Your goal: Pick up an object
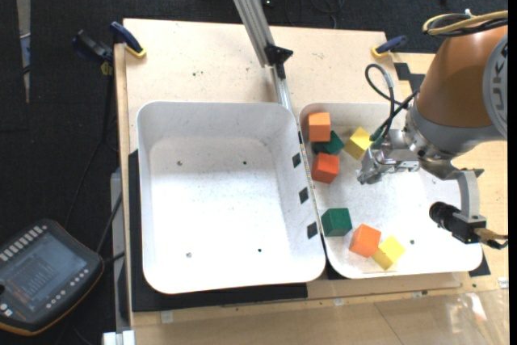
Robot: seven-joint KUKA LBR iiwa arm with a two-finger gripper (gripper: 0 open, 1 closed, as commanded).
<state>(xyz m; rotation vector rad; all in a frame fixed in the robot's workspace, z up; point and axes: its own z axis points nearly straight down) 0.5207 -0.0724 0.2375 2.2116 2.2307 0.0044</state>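
Note:
The right bin (420,250) holds several blocks. At its far left sit an orange block (320,127), a dark green block (329,144) behind a red-orange block (325,167), and a yellow block (358,142). Near the front lie a green block (336,221), an orange block (365,240) and a yellow block (388,252). My gripper (373,168) hangs over the bin's middle, just right of the red-orange block and below the far yellow one. Nothing shows between its tips.
The left bin (157,174) stands beside the right one on the bench. A metal rail (246,0) slants down to the bins' shared far edge. Clamps (128,39) sit at the bench's far corners. A pendant (36,275) lies at the lower left.

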